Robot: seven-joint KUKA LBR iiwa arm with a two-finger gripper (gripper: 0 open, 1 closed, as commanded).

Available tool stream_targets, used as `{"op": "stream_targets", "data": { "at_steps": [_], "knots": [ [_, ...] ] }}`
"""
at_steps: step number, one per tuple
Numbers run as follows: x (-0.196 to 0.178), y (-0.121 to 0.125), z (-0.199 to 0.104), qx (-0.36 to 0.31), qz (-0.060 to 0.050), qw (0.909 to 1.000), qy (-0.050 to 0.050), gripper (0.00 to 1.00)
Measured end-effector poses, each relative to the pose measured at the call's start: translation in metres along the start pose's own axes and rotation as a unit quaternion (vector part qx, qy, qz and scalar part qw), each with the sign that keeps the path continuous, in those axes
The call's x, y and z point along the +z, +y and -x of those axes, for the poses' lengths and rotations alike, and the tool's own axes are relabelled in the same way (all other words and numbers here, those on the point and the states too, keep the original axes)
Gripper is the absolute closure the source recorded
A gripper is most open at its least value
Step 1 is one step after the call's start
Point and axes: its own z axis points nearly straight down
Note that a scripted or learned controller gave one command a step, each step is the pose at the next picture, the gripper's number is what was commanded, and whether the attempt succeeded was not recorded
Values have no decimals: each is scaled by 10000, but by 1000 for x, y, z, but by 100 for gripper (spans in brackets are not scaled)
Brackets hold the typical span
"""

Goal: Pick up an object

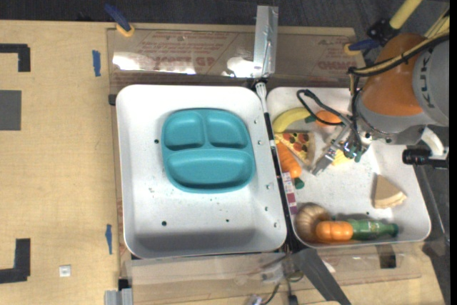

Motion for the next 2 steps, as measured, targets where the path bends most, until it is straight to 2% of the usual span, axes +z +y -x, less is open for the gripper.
{"op": "stream_targets", "data": {
  "at_steps": [1,2],
  "knots": [
    [-126,-71,26,-485,1,9988,-51,0],
    [-3,-120,-30,-294,-6,9996,9,0]
  ]
}}
